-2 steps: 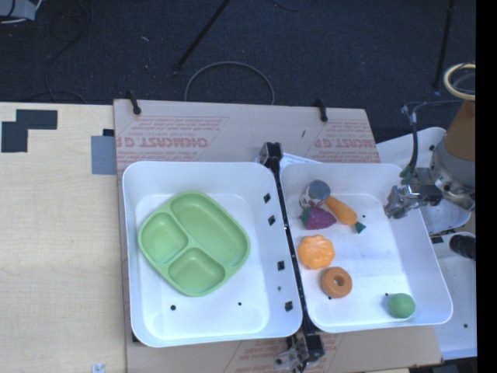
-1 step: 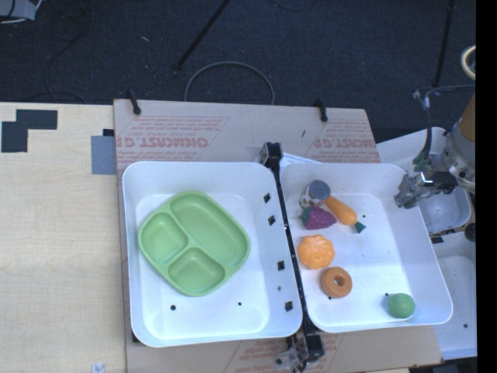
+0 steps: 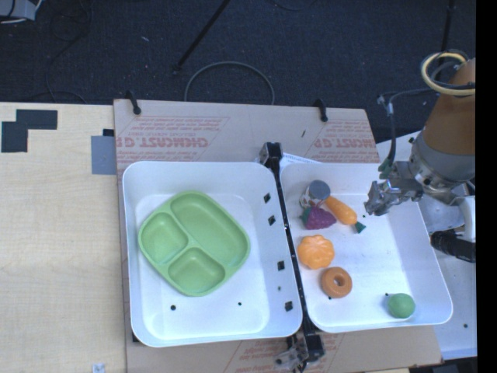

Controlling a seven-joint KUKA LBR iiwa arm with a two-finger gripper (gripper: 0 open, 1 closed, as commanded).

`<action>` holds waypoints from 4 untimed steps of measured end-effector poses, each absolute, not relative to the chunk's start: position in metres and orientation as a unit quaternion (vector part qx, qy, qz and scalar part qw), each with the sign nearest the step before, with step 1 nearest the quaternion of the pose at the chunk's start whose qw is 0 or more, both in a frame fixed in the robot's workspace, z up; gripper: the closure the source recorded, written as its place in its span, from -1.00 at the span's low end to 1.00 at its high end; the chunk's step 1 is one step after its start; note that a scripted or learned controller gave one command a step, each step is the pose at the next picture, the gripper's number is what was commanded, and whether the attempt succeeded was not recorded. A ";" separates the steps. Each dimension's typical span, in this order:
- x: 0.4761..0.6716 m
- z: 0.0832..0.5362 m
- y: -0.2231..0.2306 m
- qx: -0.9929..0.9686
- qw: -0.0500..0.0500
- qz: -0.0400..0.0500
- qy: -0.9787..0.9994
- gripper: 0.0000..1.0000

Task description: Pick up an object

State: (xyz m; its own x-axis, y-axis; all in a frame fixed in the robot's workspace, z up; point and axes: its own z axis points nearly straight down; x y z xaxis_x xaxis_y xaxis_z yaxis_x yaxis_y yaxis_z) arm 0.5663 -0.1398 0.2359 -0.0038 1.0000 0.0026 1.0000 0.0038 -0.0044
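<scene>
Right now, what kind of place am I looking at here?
Probably a robotics lab test bench, not a kitchen. A grey and orange robot arm reaches over two white bins on cardboard, toy foods like a donut lie in one, and cables trail across dark carpet behind.

gripper (image 3: 378, 198) over right bin (image 3: 419, 286), green plate (image 3: 194, 243)

A divided plate (image 3: 194, 243) is lying in the left bin (image 3: 147, 181), while the right bin (image 3: 419, 286) is holding a cluster — carrot (image 3: 340, 210), donut (image 3: 336, 282), ball (image 3: 401, 305) at the near right corner — with the gripper (image 3: 380, 195) hovering right of the carrot.
</scene>
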 end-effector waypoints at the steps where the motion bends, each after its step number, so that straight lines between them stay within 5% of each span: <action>1: 0.556 0.241 -0.090 -0.706 0.002 0.000 -0.708 1.00; 4: 0.541 0.226 0.060 -0.706 0.003 0.002 -0.709 1.00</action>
